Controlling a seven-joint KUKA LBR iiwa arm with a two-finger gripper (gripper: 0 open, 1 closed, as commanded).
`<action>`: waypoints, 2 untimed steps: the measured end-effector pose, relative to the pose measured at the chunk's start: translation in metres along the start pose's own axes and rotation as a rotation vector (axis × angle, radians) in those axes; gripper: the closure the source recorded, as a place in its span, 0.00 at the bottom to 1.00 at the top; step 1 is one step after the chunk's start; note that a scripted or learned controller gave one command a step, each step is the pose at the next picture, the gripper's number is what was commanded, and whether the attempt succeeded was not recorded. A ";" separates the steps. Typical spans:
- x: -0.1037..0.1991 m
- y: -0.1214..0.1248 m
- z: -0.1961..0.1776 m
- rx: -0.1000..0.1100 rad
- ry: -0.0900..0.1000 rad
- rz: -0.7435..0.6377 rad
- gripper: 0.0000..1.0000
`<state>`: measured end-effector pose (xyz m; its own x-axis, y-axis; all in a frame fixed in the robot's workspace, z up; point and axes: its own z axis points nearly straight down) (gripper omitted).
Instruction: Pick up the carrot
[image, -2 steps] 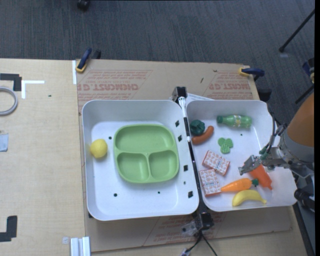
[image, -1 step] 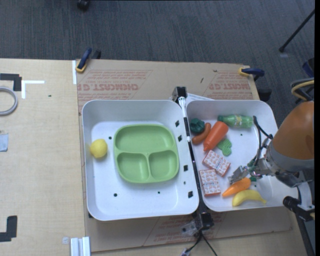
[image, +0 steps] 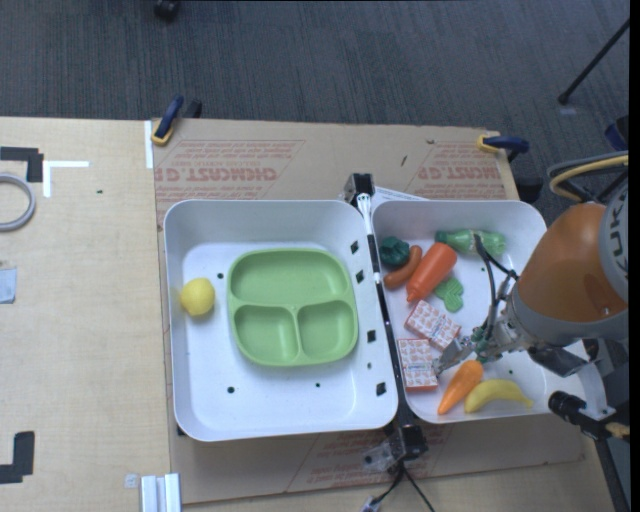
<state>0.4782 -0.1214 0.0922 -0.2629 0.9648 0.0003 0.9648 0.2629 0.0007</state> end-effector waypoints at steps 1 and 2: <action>-0.001 0.001 -0.010 -0.004 -0.002 0.003 1.00; -0.020 -0.005 -0.083 -0.001 -0.002 0.201 1.00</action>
<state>0.4785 -0.1418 0.1750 -0.0647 0.9979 -0.0011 0.9979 0.0647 0.0017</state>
